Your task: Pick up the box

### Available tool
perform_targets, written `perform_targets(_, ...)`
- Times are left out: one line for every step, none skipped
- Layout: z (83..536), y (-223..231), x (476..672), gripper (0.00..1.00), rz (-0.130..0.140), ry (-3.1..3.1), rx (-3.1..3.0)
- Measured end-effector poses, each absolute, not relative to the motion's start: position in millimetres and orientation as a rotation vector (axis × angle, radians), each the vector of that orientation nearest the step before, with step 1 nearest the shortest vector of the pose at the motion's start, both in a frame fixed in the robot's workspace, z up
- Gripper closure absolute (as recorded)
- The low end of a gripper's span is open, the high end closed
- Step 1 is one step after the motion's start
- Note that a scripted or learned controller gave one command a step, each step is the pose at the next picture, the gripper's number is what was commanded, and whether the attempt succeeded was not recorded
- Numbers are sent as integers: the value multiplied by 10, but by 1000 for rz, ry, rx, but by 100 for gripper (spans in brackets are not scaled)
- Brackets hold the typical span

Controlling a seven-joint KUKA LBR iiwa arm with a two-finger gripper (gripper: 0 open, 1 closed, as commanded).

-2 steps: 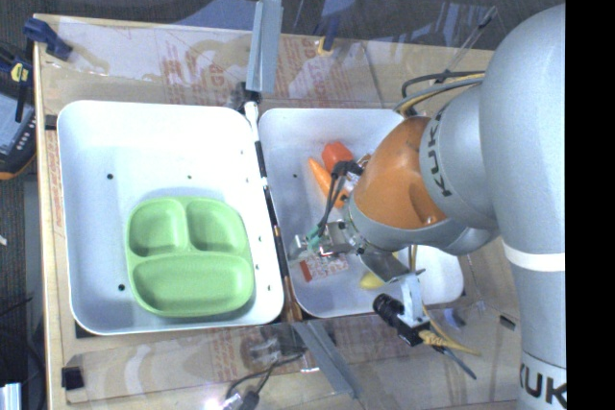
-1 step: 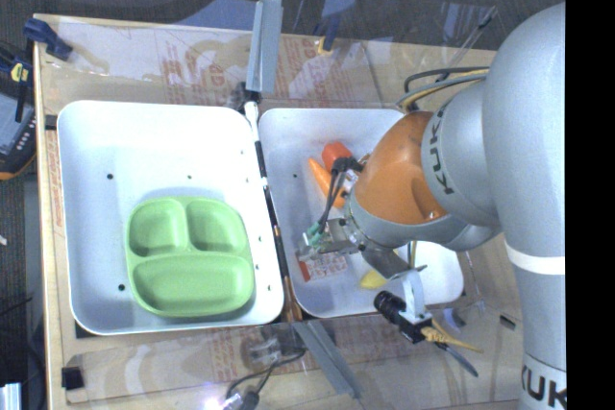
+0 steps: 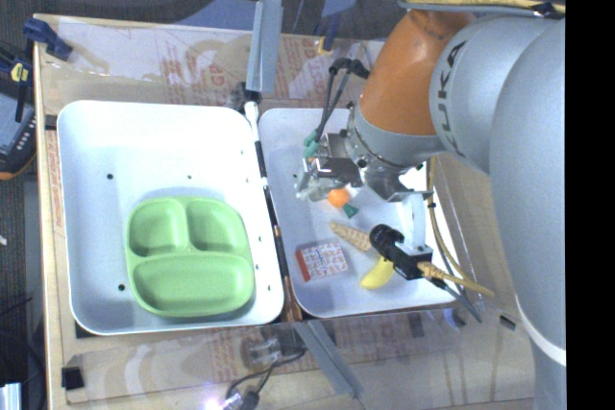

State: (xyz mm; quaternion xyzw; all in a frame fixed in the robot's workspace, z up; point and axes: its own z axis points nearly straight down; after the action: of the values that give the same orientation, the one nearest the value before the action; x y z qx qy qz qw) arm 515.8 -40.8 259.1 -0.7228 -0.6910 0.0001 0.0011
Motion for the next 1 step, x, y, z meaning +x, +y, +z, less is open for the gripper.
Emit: perform_targets(2589, -409, 5157, 0, 1, -2169, -2268)
